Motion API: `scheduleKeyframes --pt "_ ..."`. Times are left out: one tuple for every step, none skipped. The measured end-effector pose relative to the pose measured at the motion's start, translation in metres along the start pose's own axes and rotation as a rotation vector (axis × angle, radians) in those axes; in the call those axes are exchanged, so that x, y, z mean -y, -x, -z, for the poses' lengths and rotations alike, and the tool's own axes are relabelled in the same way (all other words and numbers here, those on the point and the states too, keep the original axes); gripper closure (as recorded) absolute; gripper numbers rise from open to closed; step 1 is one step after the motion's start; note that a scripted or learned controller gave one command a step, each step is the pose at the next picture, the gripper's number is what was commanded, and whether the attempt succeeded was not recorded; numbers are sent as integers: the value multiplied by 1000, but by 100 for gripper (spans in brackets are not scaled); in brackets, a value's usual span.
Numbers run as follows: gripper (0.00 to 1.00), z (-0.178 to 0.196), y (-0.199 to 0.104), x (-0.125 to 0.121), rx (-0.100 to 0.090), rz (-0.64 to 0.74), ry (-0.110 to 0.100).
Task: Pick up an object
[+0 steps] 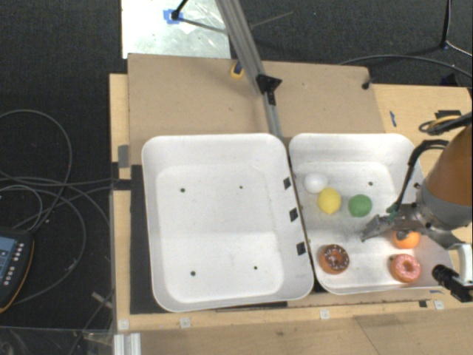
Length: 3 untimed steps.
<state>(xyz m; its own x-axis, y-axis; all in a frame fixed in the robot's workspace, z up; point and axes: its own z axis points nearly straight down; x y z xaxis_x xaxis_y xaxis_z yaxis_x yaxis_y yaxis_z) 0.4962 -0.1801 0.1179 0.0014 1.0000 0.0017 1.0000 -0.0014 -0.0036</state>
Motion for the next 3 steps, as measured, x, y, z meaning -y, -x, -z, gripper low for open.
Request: scheduleKeyframes --pt "100 13 0 -2 2 1 7" --pt "100 77 -3 -4 4 8 12" --pt "100 131 -2 -6 5 8 12"
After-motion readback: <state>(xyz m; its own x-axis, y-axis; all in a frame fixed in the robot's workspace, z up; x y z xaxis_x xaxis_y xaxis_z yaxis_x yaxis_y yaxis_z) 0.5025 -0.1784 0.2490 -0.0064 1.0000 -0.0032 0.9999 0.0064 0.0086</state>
